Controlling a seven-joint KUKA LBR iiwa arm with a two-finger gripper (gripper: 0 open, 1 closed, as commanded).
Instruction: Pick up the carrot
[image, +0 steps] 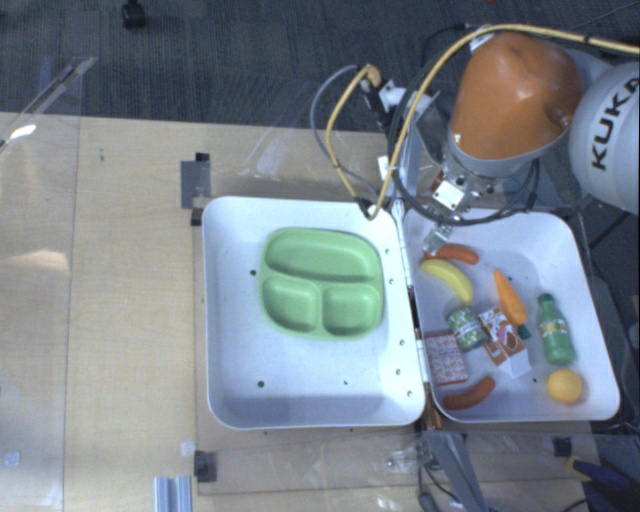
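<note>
At the bottom of the frame, closest to the lens, the front rims of the two white bins meet, and a brown sausage (466, 393) lies along the lower edge of the right bin (585, 300). Just above the sausage sits a small reddish packet (446, 359), and to its right, in the lower right corner of that bin, a yellow lemon (565, 386). A green bottle (553, 328) lies above the lemon, near the bin's right wall. The carrot (510, 297) lies at a slant in the middle of the right bin, left of the bottle, its lower end just beside a small red-and-white carton (501, 338). A small green can (465, 326) lies left of the carton. Higher up, a yellow banana (448, 278) curves below a second reddish sausage (456, 253).

The left bin (230, 330) holds a green divided tray (322, 281) with three compartments, set toward its upper right.

The arm (512, 95) comes in at the upper right, its orange band over the top left corner of the right bin, with yellow and grey cables looping around it. The gripper (437, 228) hangs beneath it, mostly hidden by the wrist, above the upper sausage and well apart from the carrot. Whether the claw is open or closed cannot be told.
</note>
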